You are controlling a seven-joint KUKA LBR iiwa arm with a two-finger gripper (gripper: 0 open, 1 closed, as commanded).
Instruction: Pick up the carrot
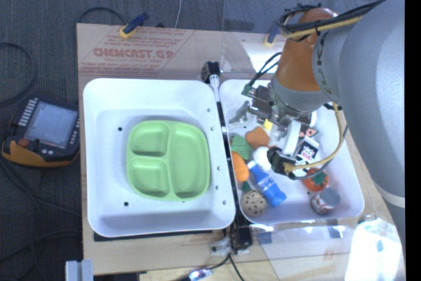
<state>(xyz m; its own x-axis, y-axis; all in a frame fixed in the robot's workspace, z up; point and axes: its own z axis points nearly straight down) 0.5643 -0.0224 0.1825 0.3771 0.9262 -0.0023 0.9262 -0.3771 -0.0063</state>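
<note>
The carrot point(240, 168), orange with a green leafy top pointing towards the back, lies against the left wall of the right bin point(348, 168). My gripper point(248, 112) hangs over the back left part of that bin, a little behind the carrot and apart from it. A rounded orange-brown piece point(258, 137) sits between the gripper and the carrot. The grey arm with its orange band point(299, 69) covers the back of the bin.
Close to the carrot are a blue and white bottle point(266, 181) and a speckled cookie point(253, 203). A red item point(314, 179), a small can point(325, 201) and a printed card point(306, 149) lie further right. The left bin point(105, 108) holds a green divided plate point(168, 158).
</note>
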